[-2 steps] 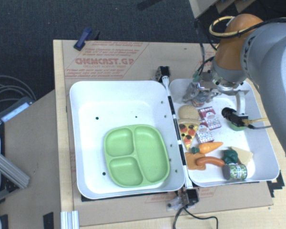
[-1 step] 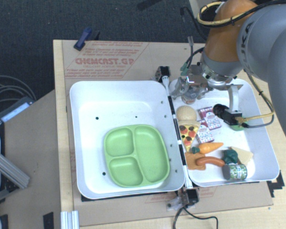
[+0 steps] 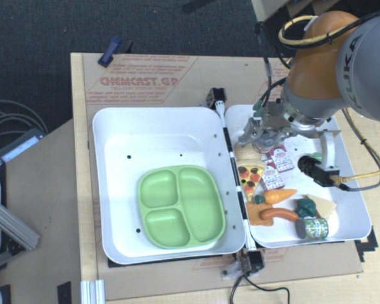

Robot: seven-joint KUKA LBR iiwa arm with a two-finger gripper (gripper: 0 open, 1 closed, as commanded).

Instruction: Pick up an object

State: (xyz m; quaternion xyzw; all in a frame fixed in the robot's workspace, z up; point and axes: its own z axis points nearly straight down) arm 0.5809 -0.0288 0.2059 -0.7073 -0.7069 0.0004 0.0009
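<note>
The right bin (image 3: 353,215) holds several small toy foods: a pizza slice (image 3: 247,176), a carrot (image 3: 280,196), an orange sausage (image 3: 275,216), a green can (image 3: 313,227), a pale cheese wedge (image 3: 323,202) and two red-and-white packets (image 3: 279,163). My gripper (image 3: 261,137) hangs low over the bin's far left corner, just above the pizza slice and beside the packets. Its tip is a grey metal blur against the bin floor. I see nothing lifted off the floor of the bin.
The left bin (image 3: 114,128) holds a green divided plate (image 3: 180,206). The arm's orange band (image 3: 316,43) and grey body cover the right bin's far side. A black part with a cable (image 3: 313,168) hangs over the bin. A blue clip (image 3: 111,51) lies on the bench.
</note>
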